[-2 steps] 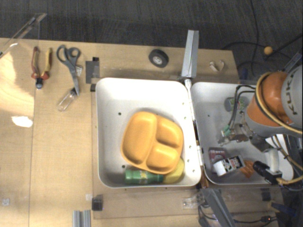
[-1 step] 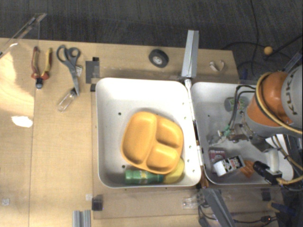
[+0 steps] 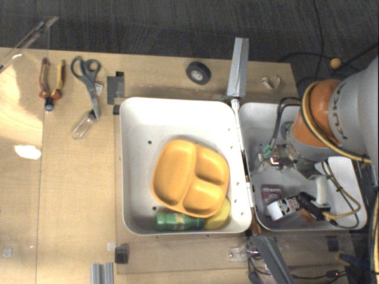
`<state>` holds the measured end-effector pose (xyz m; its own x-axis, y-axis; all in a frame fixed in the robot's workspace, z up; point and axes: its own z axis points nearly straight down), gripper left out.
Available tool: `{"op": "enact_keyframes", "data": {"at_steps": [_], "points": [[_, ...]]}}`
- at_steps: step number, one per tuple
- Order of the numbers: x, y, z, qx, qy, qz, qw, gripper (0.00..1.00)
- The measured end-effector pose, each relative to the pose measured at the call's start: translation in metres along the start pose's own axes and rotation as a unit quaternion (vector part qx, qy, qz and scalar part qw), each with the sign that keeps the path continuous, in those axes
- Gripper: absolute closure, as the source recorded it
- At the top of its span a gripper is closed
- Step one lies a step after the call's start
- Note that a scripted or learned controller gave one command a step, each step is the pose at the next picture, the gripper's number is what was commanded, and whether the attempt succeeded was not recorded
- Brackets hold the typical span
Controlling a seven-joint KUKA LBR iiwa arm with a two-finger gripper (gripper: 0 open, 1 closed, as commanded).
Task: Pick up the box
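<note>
A small dark maroon box (image 3: 272, 191) lies flat on the floor of the right bin (image 3: 260, 120), near its front left corner. My gripper (image 3: 272, 157) hangs over the same bin, just behind the box and a little above it. The grey wrist with the orange band (image 3: 317, 120) hides most of it. Nothing shows between the gripper and the box, and the box rests on the bin floor.
A small white-capped bottle with a red and black label (image 3: 282, 208) lies right in front of the box. The left bin (image 3: 136, 158) holds a yellow divided plate (image 3: 191, 177) lying over a green bottle (image 3: 175, 220) and a yellow item (image 3: 221, 215). Scissors (image 3: 89, 78), pliers (image 3: 50, 81) and a tape roll (image 3: 198, 72) lie on the bench.
</note>
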<state>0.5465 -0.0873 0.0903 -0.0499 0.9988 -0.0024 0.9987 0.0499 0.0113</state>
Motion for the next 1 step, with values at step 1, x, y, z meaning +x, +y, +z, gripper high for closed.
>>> {"op": "enact_keyframes", "data": {"at_steps": [1], "points": [[-0.0073,-0.0546,-0.0007,-0.003,-0.001,-0.010,0.9999,0.00]]}}
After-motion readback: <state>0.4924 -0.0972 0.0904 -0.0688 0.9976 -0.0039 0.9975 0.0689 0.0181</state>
